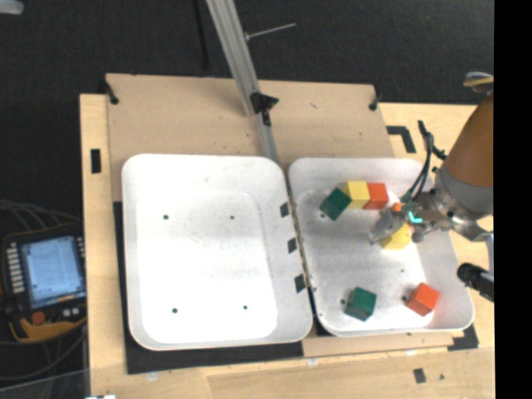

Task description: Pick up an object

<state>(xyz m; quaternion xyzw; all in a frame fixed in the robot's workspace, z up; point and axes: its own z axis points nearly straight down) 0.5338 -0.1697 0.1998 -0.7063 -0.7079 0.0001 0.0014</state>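
My gripper point(392, 227) hangs low over the right bin point(332, 256), reaching in from the right edge of the camera view. A yellow block point(400, 239) lies right at its tip, partly covered by it. Whether the block is gripped or only touched I cannot tell. Near the bin's far side, a green block point(335, 204), a second yellow block point(358, 193) and an orange block point(377, 195) sit in a row, just left of the gripper. Along the near side lie another green block point(361, 302) and another orange block point(422, 298).
The left bin point(208, 248) sits beside the right one, with a narrow divider point(298, 243) between them. A slanted metal pole point(237, 48) rises from behind the bins. A handheld screen device point(46, 273) lies off the bench at far left.
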